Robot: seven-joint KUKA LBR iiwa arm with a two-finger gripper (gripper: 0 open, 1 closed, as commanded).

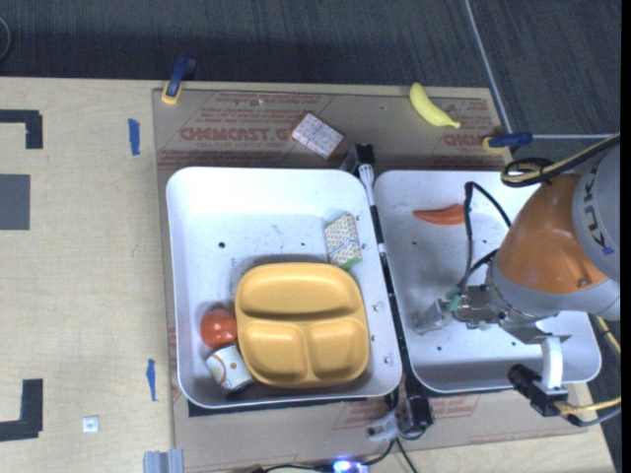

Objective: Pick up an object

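Note:
My gripper is low in the right bin, near its left middle, with the orange-banded arm above it at the right. An orange carrot-like piece lies at the back of that bin, apart from the gripper. The left bin holds a yellow divided tray, a red ball, a small white and orange can and a patterned packet.
A yellow banana and a small patterned box lie on the cardboard behind the bins. Blue clamps hold the board's corners. Black cables loop over the right bin's back right.

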